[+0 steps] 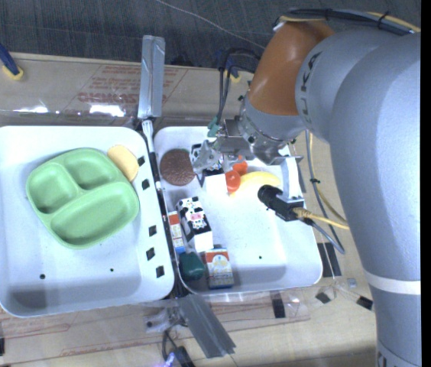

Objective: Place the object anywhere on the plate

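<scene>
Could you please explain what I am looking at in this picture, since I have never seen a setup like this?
This is one camera fixed above a bench, looking down at a slant. The big grey shape with the orange band is a robot arm reaching in from the right. Its gripper hangs over the right bin, among small items: a brown disc, an orange piece, a yellow object, a cow-patterned carton and small packets. The left bin holds a green divided plate with a pale yellow object beside it. Whether the gripper holds anything cannot be told.
</scene>
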{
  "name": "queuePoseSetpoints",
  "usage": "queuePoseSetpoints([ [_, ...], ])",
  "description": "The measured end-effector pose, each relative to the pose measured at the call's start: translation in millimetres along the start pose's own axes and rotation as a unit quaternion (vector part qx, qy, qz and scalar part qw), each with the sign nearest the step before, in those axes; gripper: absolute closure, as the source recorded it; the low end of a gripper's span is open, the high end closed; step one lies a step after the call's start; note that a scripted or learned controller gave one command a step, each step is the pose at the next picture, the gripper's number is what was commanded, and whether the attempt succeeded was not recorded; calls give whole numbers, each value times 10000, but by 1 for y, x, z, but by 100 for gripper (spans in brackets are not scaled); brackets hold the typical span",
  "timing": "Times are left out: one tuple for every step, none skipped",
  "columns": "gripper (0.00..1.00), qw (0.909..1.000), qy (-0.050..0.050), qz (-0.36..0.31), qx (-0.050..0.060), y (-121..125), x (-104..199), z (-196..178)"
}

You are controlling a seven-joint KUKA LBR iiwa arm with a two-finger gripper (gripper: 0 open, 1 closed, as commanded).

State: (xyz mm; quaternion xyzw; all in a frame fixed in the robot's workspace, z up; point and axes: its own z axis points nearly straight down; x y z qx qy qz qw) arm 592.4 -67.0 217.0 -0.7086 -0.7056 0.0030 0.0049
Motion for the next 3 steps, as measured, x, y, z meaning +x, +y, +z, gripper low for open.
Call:
queuePoseSetpoints([
  [100, 9979, -13, -640, -38, 44, 46, 27],
  [100, 9588, -23, -2840, -36, 16, 130, 25],
  [0, 9590, -27, -2833, -37, 16, 129, 25],
])
